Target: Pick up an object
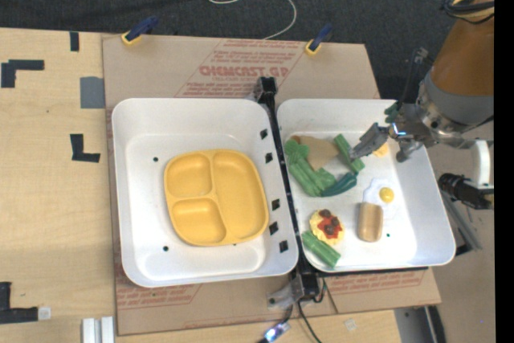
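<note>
We see the arm (462,68) entering from the right of the frame, its claw (384,139) hanging over the upper part of the right bin (426,205); we cannot tell whether it grips anything. Just left of it lie toy green beans (309,173) and a tan piece (320,150). Lower in that bin sit a fried egg (382,193), a small bread roll (369,222), a pizza slice (328,226) and another green piece (322,251). The left bin (136,197) holds a yellow divided plate (215,197). Both bins rest on cardboard (233,68) on the counter (48,213)
</note>
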Robot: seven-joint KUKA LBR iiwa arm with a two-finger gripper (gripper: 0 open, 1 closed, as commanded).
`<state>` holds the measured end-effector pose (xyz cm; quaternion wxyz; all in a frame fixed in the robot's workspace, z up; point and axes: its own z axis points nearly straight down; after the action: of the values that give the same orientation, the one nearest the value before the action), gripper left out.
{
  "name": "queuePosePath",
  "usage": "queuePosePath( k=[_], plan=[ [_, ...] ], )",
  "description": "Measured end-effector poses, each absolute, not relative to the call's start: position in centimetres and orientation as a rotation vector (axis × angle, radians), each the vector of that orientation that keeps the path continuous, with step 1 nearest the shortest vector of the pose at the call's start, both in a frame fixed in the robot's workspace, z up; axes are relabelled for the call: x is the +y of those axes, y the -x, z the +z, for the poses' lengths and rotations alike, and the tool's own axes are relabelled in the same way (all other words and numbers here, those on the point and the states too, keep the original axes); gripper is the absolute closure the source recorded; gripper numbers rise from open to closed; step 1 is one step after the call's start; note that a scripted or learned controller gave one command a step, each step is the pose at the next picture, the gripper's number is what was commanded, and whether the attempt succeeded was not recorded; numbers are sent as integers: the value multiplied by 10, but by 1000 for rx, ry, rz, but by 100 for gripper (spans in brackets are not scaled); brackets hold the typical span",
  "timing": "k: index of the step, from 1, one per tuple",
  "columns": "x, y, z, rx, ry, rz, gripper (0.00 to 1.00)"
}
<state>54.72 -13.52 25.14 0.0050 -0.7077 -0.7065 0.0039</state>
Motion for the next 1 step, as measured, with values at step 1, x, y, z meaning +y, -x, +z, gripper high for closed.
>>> queuePosePath(
  k=[1],
  plan=[
    [-135,-549,256,-2221,2219,4,0]
  ],
)
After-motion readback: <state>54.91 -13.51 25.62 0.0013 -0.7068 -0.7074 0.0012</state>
